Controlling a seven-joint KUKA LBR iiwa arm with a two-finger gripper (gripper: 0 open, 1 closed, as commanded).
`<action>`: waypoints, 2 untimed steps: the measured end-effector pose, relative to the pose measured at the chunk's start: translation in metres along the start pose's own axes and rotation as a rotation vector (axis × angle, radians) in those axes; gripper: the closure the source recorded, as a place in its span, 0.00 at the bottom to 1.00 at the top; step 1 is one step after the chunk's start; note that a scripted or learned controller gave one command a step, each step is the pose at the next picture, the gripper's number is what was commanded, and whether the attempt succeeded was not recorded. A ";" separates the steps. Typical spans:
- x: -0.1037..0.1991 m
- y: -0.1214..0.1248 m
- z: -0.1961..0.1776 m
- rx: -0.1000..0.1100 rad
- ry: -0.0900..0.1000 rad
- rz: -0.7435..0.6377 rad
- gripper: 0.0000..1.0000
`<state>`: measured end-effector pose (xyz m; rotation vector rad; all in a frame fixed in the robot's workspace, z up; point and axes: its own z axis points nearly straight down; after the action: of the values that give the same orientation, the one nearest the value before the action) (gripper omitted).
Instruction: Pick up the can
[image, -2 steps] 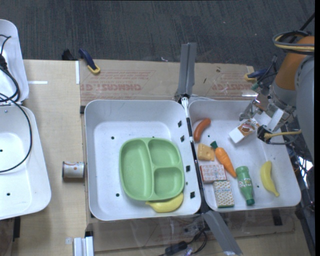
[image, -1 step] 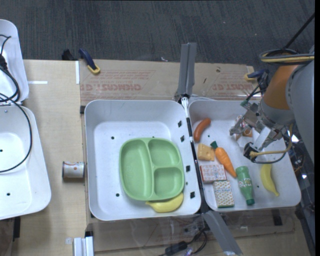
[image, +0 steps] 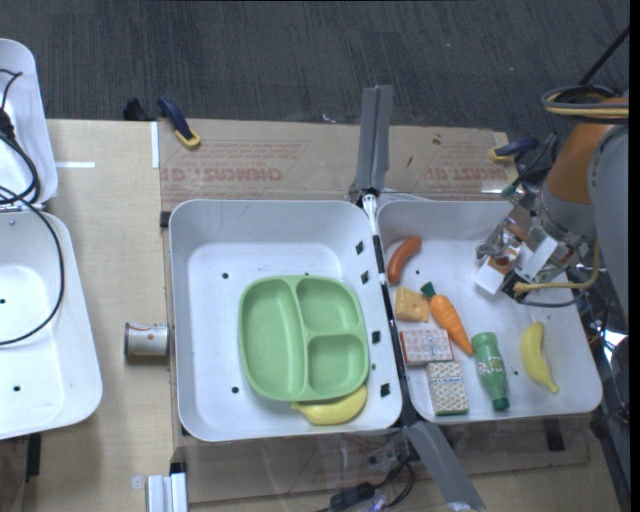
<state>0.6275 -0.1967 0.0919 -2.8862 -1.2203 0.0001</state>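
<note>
Can (image: 146, 340) is lying on its side out on the wooden bench (image: 110, 200), just beside the outer left wall of the left bin (image: 190, 300), so it's not in either bin at all. Silver body, with an orange-ish mark on it.

Left bin has a green divided plate (image: 303, 337) sitting in the middle, tilted a bit, and a banana (image: 330, 409) poking out from under its lower edge near the front wall.

Right bin (image: 570, 385) is the crowded one: a sausage (image: 402, 257) near the top left, a cheese wedge (image: 410, 304) below it, a carrot (image: 449, 321) lying diagonally next to that, two little boxes (image: 427, 346) stacked toward the front, a green bottle (image: 490, 370) lying down beside them, and a second banana (image: 538, 357) over by the right wall.

Gripper (image: 510, 268) is over the upper right part of the right bin, coming off the grey arm (image: 600, 170) with the orange band. It's a tangle of cables and white bits from this angle, and honestly I can't tell whether the pincer is apart or together.

Between gripper and can you've got the whole right bin, the divider between bins, and the full width of the left bin with that plate in it. They're well apart.
</note>
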 end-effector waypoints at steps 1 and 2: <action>0.004 -0.003 -0.010 0.008 0.003 -0.007 1.00; 0.007 0.018 -0.080 -0.005 0.002 0.261 1.00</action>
<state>0.6461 -0.2049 0.1716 -3.0240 -0.8356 -0.0036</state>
